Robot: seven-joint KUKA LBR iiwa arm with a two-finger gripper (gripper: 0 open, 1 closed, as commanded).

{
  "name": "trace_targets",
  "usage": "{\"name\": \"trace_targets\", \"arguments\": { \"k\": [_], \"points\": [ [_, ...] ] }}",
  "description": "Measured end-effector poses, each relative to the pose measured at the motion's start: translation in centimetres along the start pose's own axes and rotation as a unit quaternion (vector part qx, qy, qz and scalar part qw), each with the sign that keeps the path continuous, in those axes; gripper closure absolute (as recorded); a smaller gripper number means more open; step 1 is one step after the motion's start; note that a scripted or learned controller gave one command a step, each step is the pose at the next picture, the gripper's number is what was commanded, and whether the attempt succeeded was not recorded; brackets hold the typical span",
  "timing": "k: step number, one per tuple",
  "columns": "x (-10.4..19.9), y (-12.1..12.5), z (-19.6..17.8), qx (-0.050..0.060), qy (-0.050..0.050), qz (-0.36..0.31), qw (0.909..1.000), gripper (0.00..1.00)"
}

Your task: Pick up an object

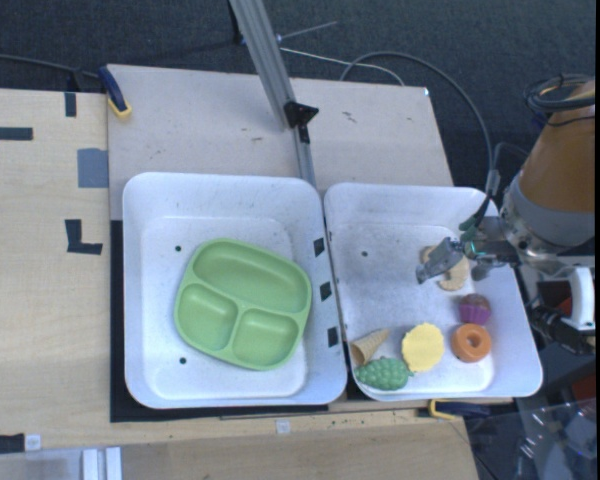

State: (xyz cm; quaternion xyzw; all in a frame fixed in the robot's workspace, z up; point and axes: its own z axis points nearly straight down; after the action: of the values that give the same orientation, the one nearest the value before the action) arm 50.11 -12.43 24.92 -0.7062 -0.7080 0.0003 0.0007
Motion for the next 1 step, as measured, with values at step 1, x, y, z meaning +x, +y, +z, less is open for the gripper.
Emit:
{"name": "trace_targets", "arguments": {
  "k": [1],
  "points": [
    [0.0,0.0,0.0,0.0,0.0,0.0,1.0,0.0]
  ]
}}
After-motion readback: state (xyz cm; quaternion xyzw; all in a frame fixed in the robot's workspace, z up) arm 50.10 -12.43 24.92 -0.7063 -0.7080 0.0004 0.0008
